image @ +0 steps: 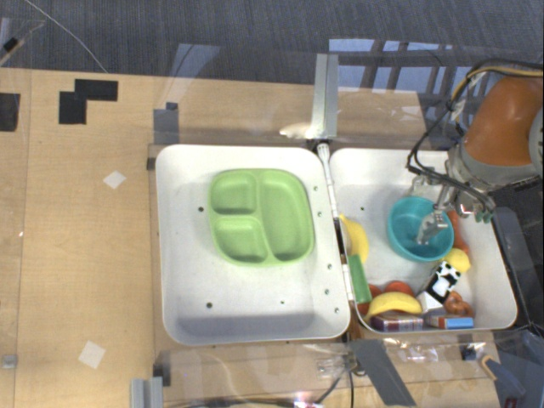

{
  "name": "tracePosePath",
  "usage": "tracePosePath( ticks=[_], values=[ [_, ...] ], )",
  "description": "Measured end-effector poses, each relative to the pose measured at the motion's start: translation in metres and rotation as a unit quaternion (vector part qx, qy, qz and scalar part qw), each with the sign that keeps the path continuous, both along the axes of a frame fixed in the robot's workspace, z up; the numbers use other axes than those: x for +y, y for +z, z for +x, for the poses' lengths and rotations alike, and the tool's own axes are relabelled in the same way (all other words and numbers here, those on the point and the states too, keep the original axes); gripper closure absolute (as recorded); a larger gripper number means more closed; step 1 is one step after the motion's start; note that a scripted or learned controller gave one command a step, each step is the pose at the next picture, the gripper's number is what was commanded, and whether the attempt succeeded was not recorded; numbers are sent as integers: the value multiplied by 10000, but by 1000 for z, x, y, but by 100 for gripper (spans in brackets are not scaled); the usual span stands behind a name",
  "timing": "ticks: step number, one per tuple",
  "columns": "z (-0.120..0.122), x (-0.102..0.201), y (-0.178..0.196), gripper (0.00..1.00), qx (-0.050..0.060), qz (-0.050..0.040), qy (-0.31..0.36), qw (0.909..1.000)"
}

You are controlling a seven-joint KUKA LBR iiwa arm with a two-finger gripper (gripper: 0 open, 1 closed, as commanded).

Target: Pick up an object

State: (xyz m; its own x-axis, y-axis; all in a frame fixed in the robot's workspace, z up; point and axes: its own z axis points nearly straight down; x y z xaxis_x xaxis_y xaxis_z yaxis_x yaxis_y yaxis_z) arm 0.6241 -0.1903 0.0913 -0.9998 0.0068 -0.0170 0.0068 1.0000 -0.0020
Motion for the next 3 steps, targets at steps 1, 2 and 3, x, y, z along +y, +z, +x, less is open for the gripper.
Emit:
tracePosePath(
  ticks=[1, 2, 3],
  values=[
    [0, -1, 0, 0, 3, 2, -51, 10000],
    [-7, 6, 0, 0, -7, -5, -96, 10000],
    [-2, 6, 19, 100, -96, -19, -79, 9999]
  ],
)
